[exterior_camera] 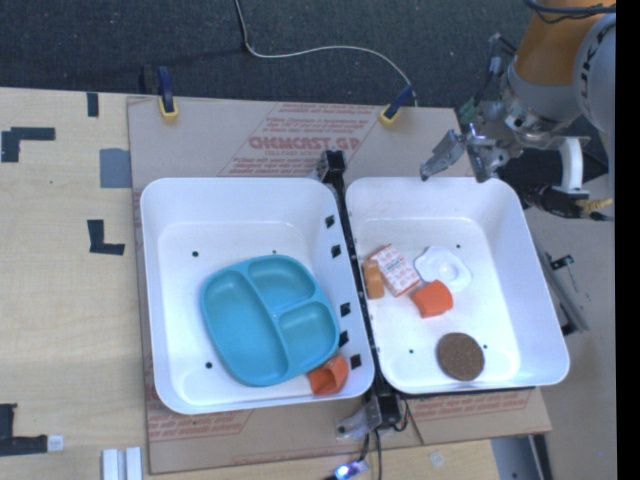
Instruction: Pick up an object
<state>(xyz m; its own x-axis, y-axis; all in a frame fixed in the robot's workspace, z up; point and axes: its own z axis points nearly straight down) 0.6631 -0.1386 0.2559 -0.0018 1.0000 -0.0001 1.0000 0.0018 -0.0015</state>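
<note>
Your pincer (458, 159) hangs spread open and holds nothing, just above the far rim of the right bin (520, 218). Inside that bin an orange block (432, 299) lies near the middle, a brown disc (460, 356) nearer the front rim.

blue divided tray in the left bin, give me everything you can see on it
The blue plastic divided tray is a rounded rectangle with three compartments: one long along its left side, two smaller on its right. All three look bare. It lies flat and face up, turned at a slant, on the floor of the left white bin. A small orange object sits against its lower right corner; whether they touch is unclear.
</note>
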